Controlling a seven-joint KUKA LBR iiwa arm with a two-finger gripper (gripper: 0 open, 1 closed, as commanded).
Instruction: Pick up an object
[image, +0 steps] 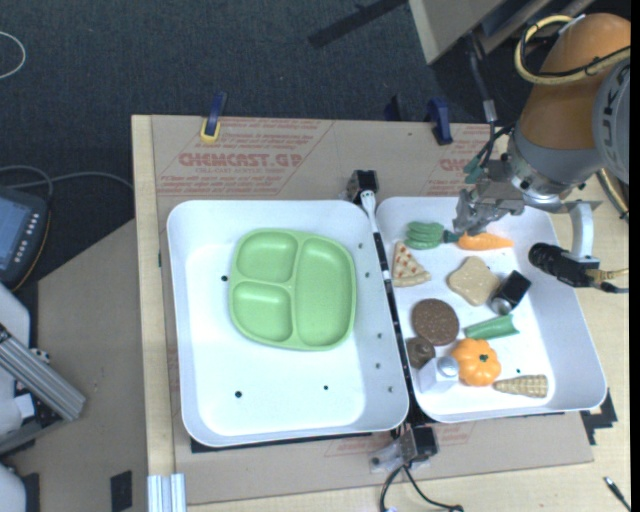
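Observation:
The right bin (575, 330) holds several toy foods: an orange carrot (487, 241), a green pod (424, 234), a pizza slice (407, 265), a bread slice (473, 280), a brown cookie (435, 319), an orange pumpkin (477, 362), a green piece (490, 327), a black block (512, 290) and a waffle cone (522, 385). My gripper (473, 220) hangs over the bin's far edge, just above the carrot's left end and beside the green pod. Nothing is visibly held.
The left bin (200, 330) carries a green divided plate (295, 288). A black cylinder (560, 264) sticks out from the arm over the right bin's far right. Clamps (211, 125) hold the cardboard base at the back. A small grey piece (441, 372) lies near the pumpkin.

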